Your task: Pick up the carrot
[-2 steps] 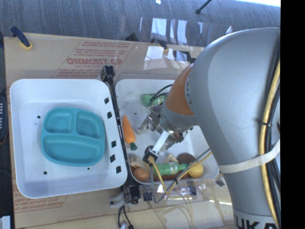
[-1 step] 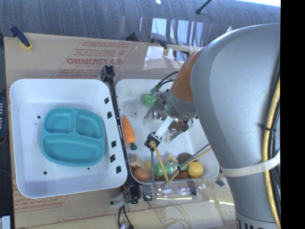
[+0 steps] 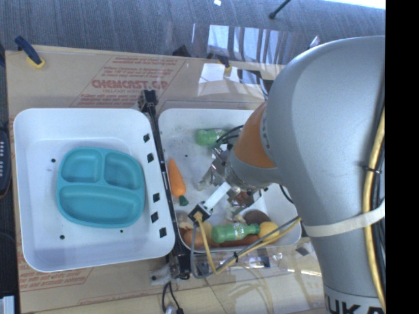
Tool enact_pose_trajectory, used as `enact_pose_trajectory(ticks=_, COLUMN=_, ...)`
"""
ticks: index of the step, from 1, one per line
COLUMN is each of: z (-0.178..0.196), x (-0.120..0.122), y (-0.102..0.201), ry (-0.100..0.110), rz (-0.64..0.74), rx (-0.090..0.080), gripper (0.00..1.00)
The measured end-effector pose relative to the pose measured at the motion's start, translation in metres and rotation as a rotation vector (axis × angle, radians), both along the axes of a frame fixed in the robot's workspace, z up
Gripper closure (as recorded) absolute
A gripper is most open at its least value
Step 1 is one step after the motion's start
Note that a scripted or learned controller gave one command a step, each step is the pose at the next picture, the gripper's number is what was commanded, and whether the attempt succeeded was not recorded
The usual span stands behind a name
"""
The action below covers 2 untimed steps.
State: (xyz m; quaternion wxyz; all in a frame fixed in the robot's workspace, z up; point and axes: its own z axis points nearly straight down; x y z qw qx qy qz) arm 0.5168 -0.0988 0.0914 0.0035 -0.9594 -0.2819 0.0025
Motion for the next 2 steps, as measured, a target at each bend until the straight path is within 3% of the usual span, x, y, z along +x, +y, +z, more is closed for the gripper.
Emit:
enact_pose_trajectory(ticks=1, z=0.056, x=0.041, y=0.000, ry=-0.005, rz=-0.024, rx=0.000, gripper=0.00)
enact_pose_trajectory(ticks=2, z=-0.003, x=0.021, y=0.004, ry=0.008, rz=-0.107, rx=0.000, gripper=0.00)
